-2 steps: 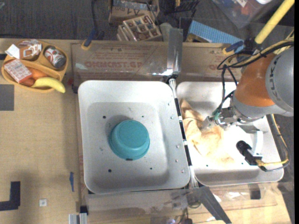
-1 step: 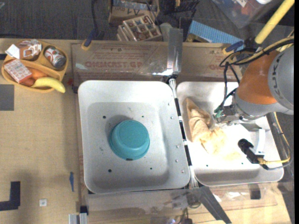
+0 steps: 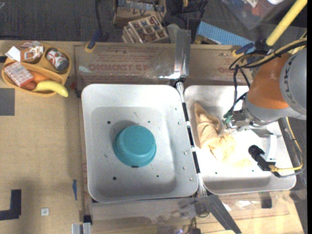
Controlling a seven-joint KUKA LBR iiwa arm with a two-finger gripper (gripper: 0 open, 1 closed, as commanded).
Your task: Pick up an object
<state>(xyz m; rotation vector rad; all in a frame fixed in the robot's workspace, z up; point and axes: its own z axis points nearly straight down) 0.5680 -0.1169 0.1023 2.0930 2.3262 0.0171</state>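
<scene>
Gripper (image 3: 233, 123) low in right bin (image 3: 278, 179), just beside crumpled tan cloth (image 3: 213, 133) at its 3 o'clock; grip state can't tell. Teal bowl (image 3: 136, 146) upside down mid left bin (image 3: 97, 101), 9 o'clock of cloth.

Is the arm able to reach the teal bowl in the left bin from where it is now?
Probably yes. The teal bowl sits alone in the left bin, nothing over it; the arm is above the right bin.

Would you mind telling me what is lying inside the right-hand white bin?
The right-hand shallow white bin holds a crumpled tan cloth-like object near its left wall. The grey arm with the orange band hangs over the bin and covers part of its floor, so anything beneath stays unseen.
</scene>
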